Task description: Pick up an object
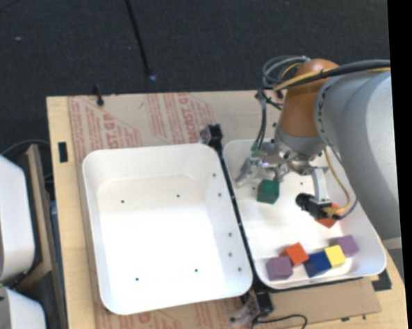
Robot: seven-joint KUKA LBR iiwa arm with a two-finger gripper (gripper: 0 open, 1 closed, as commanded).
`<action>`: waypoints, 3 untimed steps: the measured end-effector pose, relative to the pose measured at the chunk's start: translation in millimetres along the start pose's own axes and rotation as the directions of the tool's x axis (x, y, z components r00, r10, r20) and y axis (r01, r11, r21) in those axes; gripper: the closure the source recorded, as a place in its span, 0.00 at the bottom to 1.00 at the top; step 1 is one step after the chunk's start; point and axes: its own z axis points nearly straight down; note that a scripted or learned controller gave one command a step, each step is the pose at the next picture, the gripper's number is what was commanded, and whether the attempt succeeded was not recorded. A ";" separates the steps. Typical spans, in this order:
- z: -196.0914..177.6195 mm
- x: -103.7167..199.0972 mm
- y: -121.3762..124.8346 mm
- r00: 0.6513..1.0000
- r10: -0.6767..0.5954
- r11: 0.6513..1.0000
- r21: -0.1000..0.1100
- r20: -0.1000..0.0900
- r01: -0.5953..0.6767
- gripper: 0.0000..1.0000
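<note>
My gripper (266, 181) hangs over the back left part of the right bin (255, 223). A small green block (267, 192) sits tilted between its fingertips, and the gripper is shut on it. Along the front wall of the same bin lies a row of blocks: a purple block (279, 267), an orange block (296, 253), a blue block (315, 263), a yellow block (335, 256) and a second purple block (348, 245). A red block (328, 222) lies near the bin's right side, partly hidden by the arm.
The left bin (97, 202) stands beside the right one, their walls touching along a dark divider (230, 193). The grey arm (364, 137) covers the right bin's back right corner. Both bins rest on a cardboard sheet (141, 122).
</note>
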 end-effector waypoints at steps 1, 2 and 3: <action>-1.4 -1.7 -44.9 1.000 0.003 1.000 -0.003 0.001 -0.003 0.00; -1.4 -15.4 -28.6 1.000 0.002 1.000 -0.004 0.001 -0.002 0.00; -12.1 -15.5 -28.4 1.000 0.003 1.000 -0.005 0.000 -0.003 1.00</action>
